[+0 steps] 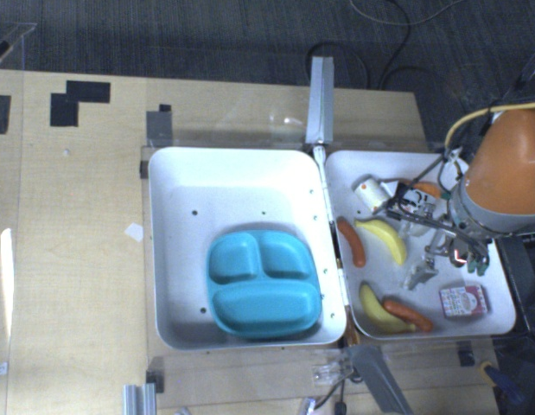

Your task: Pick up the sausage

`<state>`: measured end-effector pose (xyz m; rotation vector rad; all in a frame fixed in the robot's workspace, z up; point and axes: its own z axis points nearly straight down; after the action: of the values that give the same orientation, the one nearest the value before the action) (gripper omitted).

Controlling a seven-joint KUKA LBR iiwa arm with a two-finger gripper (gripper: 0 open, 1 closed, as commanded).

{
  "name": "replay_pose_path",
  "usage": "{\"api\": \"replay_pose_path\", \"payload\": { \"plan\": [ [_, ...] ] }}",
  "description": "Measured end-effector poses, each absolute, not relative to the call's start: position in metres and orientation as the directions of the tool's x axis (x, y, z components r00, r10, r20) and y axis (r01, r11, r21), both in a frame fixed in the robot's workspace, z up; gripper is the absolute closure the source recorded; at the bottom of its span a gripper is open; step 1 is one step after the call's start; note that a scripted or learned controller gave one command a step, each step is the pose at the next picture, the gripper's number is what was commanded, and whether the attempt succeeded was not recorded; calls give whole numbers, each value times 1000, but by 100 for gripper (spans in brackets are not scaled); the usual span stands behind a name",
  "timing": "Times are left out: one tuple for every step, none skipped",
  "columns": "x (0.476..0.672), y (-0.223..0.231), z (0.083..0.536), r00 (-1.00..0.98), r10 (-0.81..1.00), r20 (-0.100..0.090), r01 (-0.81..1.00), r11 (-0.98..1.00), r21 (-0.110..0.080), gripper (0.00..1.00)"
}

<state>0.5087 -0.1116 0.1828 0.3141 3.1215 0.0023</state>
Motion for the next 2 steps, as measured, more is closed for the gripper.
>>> {"api": "replay_pose_path", "payload": {
  "plan": [
    [493, -127, 184, -941, 337, -3, 337, 941, 2, 0],
    [492, -191, 88, -1000, 29, -10, 29, 1000, 1, 0]
  ]
}}
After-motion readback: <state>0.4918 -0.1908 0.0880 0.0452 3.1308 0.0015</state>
